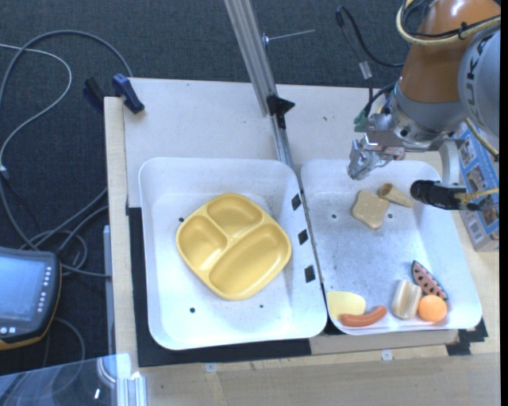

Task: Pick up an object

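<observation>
Arm: you see it reach in from the upper right, grey body with the orange band [452,20] high in the corner, wrist angled down toward the far edge of the right bin [468,277].
Gripper: the gripper [361,168] hangs over the far left part of the right bin, just above and left of the bread slice; metallic, shiny, small.
Fingers: you cannot tell whether they are spread or pressed together; nothing shows between them.
Bread slice: the bread slice [370,210] is tan, squarish, matte, lying flat on the bin floor near the gripper.
Small tan piece: a small tan piece [394,193] lies just right of the bread slice, elongated, shape unclear.
Near corner: a yellow wedge [346,302], a red sausage [363,318], a pale bun [406,300], an orange ball [432,308] and a dark seeded slice [429,279] lie clustered close together.
Left bin: the left bin [159,317] is white and shallow with rounded corners; it holds a yellow tray [233,246], glossy plastic, three compartments.
Bench: the bench [198,119] is a pale flat board, with a metal rail [258,55] slanting in between the bins.
</observation>
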You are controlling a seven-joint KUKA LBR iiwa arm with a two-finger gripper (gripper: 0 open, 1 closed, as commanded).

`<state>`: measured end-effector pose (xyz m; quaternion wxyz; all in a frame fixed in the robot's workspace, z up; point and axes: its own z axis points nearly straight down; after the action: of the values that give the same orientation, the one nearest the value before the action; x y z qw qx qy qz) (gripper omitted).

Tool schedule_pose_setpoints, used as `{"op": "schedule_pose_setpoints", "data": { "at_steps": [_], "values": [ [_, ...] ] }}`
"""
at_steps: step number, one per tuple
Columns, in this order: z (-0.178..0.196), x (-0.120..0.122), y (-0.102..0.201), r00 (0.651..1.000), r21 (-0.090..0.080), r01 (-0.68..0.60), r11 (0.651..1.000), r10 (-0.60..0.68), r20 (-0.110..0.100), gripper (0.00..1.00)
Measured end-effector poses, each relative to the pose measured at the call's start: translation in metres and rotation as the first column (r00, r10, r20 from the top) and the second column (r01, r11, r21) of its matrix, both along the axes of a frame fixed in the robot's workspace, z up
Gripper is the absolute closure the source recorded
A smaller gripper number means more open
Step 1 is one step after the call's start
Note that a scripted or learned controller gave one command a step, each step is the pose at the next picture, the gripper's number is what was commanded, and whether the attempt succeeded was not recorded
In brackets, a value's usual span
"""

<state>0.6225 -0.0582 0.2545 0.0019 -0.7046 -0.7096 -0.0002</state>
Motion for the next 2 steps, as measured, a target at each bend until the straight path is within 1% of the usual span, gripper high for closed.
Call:
{"op": "schedule_pose_setpoints", "data": {
  "at_steps": [1, 2],
  "values": [
    [-0.013, 0.012, 0.048, 1.000, -0.001, 0.001, 1.000, -0.001, 0.001, 1.00],
    [-0.022, 0.015, 0.106, 1.000, -0.001, 0.001, 1.000, -0.001, 0.001, 1.00]
  ]
}}
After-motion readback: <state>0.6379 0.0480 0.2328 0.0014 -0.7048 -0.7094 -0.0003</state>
